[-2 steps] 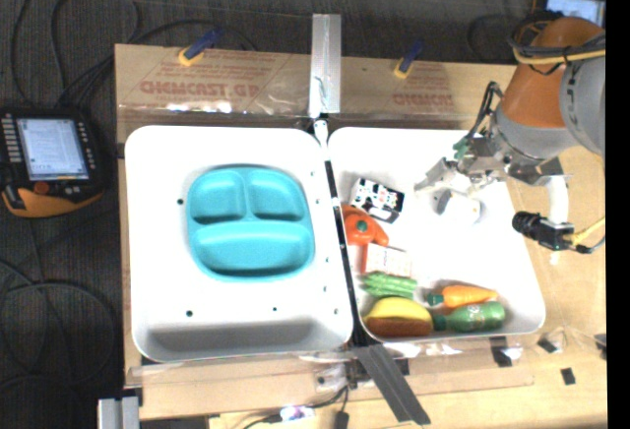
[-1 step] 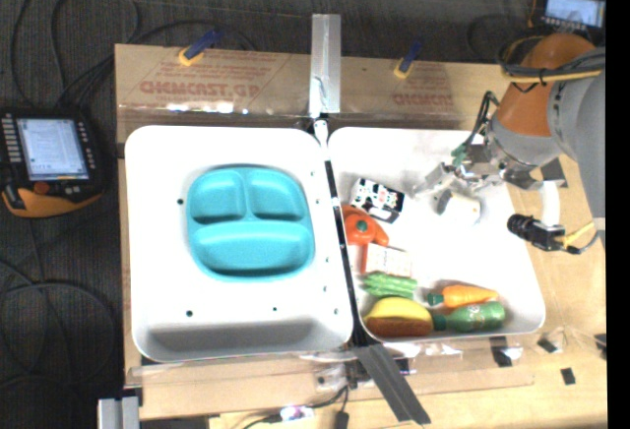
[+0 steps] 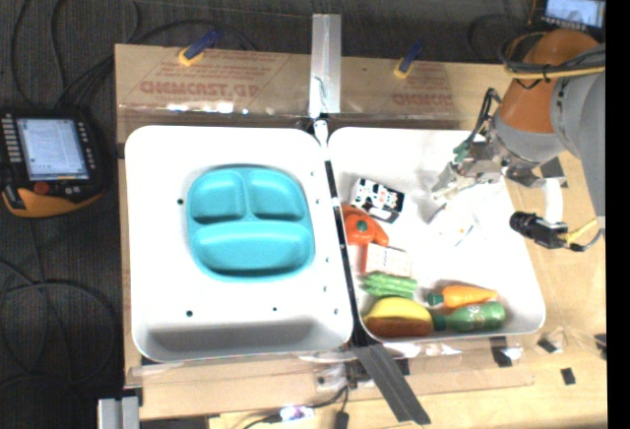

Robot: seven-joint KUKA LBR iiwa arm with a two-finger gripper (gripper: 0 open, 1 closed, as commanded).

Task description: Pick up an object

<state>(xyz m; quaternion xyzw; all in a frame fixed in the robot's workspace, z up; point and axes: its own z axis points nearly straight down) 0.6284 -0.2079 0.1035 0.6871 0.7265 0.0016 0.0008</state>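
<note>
**Gripper poised over the right bin, toys heaped along the near wall**

The arm (image 3: 551, 97) enters from the right, its orange band above the wrist, and carries the gripper (image 3: 445, 191) over the upper middle of the right bin (image 3: 512, 250). The gripper points down and to the left, toward a bare white patch of the bin floor. Whether its fingers stand wide or narrow cannot be told from this slanted view, and nothing can be seen between them.

The objects to be picked lie apart from the gripper, to its left and below. A small black-and-white patterned item (image 3: 378, 198) rests near the divider between the bins. Just below it sits an orange toy (image 3: 362, 229) close against the divider. Further down, a pale card-like piece with green on it (image 3: 390, 272) lies beside a yellow-and-brown toy food (image 3: 398, 316) in the near left corner. To the right of that, a toy carrot (image 3: 467, 296) lies just above a green toy vegetable (image 3: 471, 317), both along the near wall.

The left bin (image 3: 157, 250) holds a turquoise divided plate (image 3: 250, 220), lying flat near its centre. A teach pendant (image 3: 47, 161) lies on the floor to the left of the bench.
</note>
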